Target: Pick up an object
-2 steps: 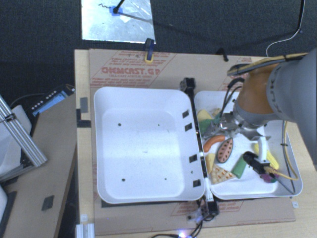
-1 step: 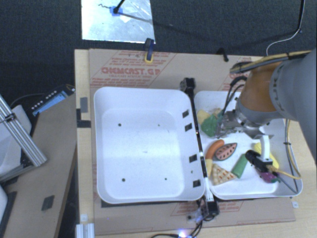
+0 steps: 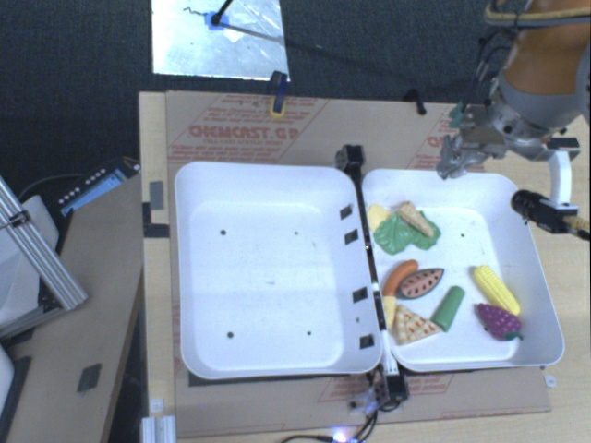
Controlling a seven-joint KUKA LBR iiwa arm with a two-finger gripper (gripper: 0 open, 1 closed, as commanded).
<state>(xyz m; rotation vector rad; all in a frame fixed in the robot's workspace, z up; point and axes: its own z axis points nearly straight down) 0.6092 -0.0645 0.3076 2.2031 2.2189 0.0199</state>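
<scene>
The right bin [image 3: 531, 247] holds several toy foods: a green lettuce leaf [image 3: 395, 235] with a tan piece [image 3: 416, 220] on it, an orange carrot [image 3: 399, 276], a watermelon slice [image 3: 422, 282], a green cucumber [image 3: 448, 308], a pizza slice [image 3: 413, 326], a yellow corn cob [image 3: 496, 289] and purple grapes [image 3: 498, 320]. My gripper [image 3: 454, 166] hangs above the far rim of the right bin, apart from all the objects. Nothing shows between its fingers.
The left bin [image 3: 268, 266] stands beside the right one, joined by a black divider with clips [image 3: 355, 238]. Both rest on a cardboard sheet [image 3: 231, 127]. A shiny foil sheet [image 3: 219, 26] lies at the back. Metal framing [image 3: 37, 257] stands at left.
</scene>
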